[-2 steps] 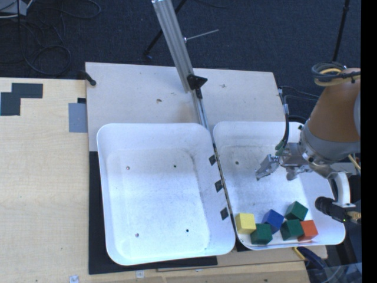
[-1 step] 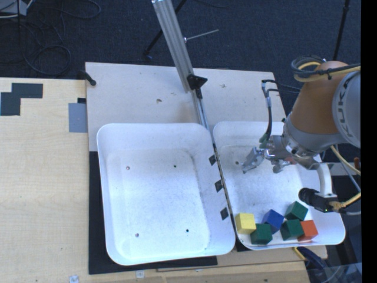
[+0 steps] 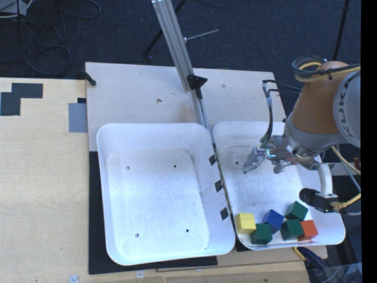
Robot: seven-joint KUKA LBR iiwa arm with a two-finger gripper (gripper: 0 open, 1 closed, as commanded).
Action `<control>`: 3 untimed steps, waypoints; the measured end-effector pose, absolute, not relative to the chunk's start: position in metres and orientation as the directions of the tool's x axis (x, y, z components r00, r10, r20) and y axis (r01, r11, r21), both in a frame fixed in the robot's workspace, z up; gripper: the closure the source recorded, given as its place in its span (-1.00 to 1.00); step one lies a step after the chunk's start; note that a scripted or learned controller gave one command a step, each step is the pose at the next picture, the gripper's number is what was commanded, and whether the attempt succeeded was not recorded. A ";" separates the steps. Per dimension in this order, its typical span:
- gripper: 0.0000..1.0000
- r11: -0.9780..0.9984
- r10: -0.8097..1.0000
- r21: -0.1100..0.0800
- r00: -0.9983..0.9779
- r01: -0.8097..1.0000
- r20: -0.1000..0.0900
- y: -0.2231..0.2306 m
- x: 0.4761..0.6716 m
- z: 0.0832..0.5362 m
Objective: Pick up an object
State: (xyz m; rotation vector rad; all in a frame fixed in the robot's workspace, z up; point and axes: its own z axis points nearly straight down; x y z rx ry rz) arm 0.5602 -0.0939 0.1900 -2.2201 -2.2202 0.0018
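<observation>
Coloured cubes lie below the end effector.

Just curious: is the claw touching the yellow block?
Apart. The camera view shows the claw hanging over the middle of the right bin, with bare white floor between it and the yellow block.

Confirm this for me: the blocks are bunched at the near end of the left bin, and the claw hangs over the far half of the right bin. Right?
Not quite. The blocks are bunched at the near end of the right bin, not the left bin. The camera view shows this. The claw does hang over the far half of the right bin.
</observation>
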 end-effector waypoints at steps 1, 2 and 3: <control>-1.00 0.003 1.000 0.001 -0.003 1.000 0.001 -0.060 0.539 0.241; -1.00 0.004 1.000 -0.009 -0.003 1.000 0.003 -0.012 0.530 0.187; -1.00 0.000 1.000 0.007 0.000 1.000 -0.001 -0.035 0.574 0.323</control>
